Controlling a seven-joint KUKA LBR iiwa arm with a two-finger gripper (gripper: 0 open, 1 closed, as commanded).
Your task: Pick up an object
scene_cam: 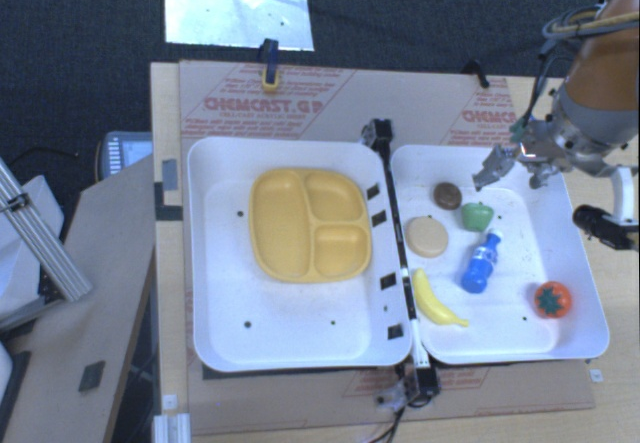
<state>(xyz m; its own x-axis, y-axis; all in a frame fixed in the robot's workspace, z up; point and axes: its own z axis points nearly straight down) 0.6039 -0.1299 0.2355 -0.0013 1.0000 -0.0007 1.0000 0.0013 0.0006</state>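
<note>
While the grey arm (600, 71) with its orange band leans in from the right, two shallow white bins sit side by side on the bench. The left bin (215, 331) carries a yellow divided tray (308, 224) lying flat near its middle, one long compartment and two smaller ones. The right bin (580, 321) holds all the small things. The gripper (512, 168) hangs over that bin's far right corner, above and to the right of the nearest items; its fingers look spread, one dark tip pointing down-left and the other lying further right, with nothing between them (the far tip is hard to make out against the wrist).

Among the loose objects, a yellow banana (436, 299) lies near the bin's left wall at the front. A blue bottle (481, 264) lies tilted just right of it. Beside the bottle's upper left is a tan round disc (428, 236). An orange tomato-like toy (552, 299) sits well apart at the front right. A green pepper-like toy (478, 216) sits closest to the gripper, with a small brown lump (447, 195) just left of it.
</note>
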